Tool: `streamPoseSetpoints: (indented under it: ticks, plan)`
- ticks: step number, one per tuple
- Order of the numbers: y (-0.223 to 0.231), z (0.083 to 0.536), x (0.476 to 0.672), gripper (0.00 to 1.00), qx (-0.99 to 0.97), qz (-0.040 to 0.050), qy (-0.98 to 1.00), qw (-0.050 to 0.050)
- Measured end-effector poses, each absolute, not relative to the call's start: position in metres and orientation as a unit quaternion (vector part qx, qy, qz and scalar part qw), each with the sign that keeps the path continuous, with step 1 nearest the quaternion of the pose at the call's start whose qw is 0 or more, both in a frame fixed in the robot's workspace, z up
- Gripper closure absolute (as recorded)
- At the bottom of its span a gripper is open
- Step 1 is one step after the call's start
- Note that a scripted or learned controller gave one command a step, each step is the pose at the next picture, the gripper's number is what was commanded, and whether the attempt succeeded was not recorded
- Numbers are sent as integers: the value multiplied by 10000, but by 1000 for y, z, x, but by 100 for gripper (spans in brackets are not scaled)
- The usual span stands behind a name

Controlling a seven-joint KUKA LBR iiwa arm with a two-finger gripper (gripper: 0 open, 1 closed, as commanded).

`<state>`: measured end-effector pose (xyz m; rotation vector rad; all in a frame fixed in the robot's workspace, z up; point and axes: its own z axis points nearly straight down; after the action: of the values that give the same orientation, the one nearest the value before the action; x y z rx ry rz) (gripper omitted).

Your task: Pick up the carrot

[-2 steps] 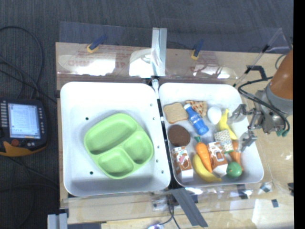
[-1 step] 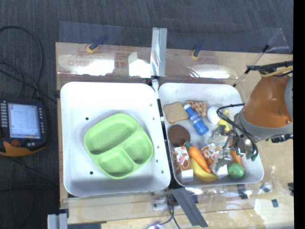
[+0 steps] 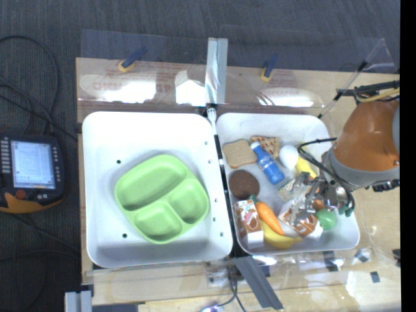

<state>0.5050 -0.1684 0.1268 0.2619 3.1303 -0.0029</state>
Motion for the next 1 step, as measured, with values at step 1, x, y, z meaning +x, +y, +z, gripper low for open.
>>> streamPoseSetpoints:
  ticks: [1]
  plan:
    - [-145,172,485,100,-439,-5,9990,9]
